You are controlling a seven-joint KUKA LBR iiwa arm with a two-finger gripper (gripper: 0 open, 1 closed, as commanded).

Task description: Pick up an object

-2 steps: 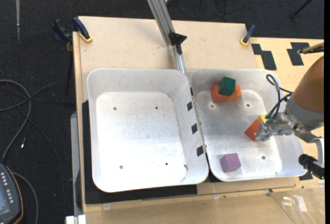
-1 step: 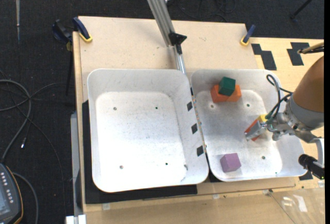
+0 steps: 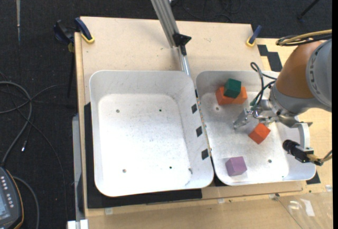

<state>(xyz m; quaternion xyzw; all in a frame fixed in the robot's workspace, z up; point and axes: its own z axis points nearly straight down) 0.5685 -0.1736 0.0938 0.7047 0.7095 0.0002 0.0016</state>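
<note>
Orange block (image 3: pixel 259 133), probably light and rigid, is lying beside the gripper (image 3: pixel 244 121); flat opposite faces are offering hold; finger state unreadable.

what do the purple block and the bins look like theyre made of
Purple block: probably foam or matte plastic; flat, dull colour with no glints and softened edges. Left bin and right bin: likely thin moulded plastic; smooth white walls, rounded corners, dark scuffs and specks on the floors.
</note>
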